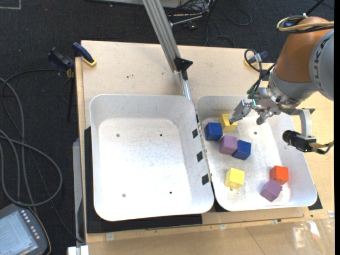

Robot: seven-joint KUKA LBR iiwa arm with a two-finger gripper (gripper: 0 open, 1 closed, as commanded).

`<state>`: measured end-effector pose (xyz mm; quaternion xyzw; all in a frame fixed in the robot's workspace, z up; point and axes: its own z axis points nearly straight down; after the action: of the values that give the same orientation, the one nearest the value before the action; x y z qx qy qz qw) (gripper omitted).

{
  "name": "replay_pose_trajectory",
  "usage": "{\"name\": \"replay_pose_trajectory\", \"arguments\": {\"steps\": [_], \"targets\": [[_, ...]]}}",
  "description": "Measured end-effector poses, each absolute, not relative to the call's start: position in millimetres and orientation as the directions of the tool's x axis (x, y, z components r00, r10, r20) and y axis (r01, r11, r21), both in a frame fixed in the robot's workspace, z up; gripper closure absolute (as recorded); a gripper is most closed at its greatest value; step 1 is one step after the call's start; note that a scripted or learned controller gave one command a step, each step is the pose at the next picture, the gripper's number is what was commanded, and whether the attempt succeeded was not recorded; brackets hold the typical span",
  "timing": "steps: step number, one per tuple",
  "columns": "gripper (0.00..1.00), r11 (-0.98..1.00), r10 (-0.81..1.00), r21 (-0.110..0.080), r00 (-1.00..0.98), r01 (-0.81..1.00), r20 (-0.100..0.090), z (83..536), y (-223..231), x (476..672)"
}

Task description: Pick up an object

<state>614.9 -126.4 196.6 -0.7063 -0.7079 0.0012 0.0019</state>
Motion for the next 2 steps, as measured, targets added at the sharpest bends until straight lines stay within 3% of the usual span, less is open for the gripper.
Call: {"name": "replay_pose_trajectory", "arguments": {"steps": [1,2], "targets": [[0.00,0.002,1.000,0.000,-0.002,1.000,0.000,199.0,-126.8,615.9],[0.00,-0.002,1.000,-0.004,0.002,1.000,0.000,150.7,-134.8,611.8]]}}
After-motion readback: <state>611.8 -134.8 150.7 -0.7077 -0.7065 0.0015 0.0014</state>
